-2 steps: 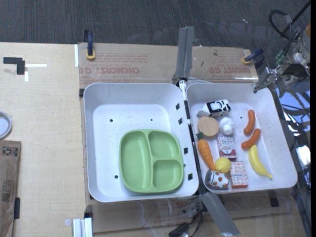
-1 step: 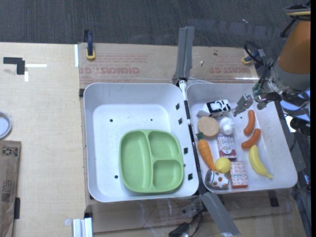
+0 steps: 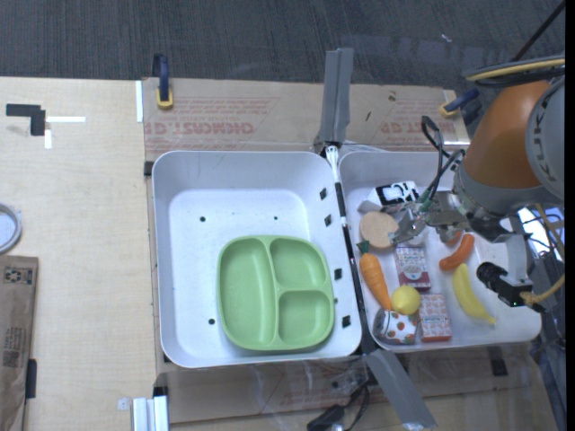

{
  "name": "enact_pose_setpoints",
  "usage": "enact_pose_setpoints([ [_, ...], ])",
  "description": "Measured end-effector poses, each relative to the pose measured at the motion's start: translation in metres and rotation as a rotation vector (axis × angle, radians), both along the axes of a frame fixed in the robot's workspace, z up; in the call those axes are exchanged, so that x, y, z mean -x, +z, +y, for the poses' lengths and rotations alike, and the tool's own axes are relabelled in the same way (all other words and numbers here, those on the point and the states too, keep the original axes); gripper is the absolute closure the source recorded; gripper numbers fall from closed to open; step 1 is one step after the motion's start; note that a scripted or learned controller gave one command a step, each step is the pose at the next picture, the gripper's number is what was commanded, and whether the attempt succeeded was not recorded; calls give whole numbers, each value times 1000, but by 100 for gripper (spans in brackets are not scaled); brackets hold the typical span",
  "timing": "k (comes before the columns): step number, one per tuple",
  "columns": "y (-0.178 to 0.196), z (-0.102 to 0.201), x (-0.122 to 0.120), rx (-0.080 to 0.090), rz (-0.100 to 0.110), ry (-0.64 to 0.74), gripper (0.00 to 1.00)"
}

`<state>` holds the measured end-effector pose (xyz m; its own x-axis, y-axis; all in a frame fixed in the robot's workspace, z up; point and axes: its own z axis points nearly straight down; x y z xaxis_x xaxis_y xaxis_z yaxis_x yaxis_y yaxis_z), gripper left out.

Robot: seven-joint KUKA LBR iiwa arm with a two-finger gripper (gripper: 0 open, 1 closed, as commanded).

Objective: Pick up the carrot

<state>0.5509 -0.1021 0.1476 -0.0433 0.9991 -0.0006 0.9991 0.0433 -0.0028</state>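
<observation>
You are looking at the tool [image 3: 411,225], its grip impossible to tell, hovering just up-right of the carrot [image 3: 375,279], which is lying lengthwise toward the lower right.

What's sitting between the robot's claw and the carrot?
Bare white bin floor separates the gripper from the carrot in the camera view; the tan round disc lies just beside.

You get even, bright overhead light, soft shadows inside the left bin [image 3: 171,241], slight softness overall.
</observation>
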Motion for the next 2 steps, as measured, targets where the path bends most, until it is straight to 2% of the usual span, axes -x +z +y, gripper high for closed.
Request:
enact_pose_setpoints([
  [1,-44,8,-38,1,-8,1,0],
  [2,44,97,-31,0,-1,18,0],
])
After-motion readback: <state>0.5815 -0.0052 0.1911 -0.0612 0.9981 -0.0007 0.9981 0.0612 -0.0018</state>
